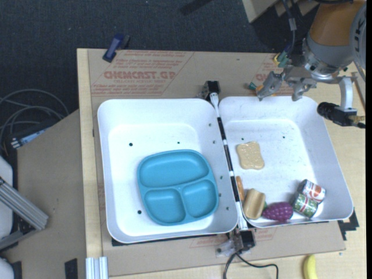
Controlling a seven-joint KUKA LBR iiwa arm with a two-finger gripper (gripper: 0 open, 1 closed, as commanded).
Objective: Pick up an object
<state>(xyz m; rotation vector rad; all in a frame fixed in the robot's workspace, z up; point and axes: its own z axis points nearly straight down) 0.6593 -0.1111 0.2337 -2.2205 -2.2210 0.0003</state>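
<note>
Above the right bin's (325, 138) far rim, the gripper (286, 89) hangs with jaws apart, holding nothing. Reaching is the step in hand. Toast (250, 155) lies mid-bin; cans (308, 198) and grapes (278, 212) sit near the front. Next: descend onto one.

My two shallow white plastic bins (116, 173) look smooth; the blue three-compartment plastic tray (176, 186) is matt, on my printed cardboard-covered worktop (151, 74).
</note>
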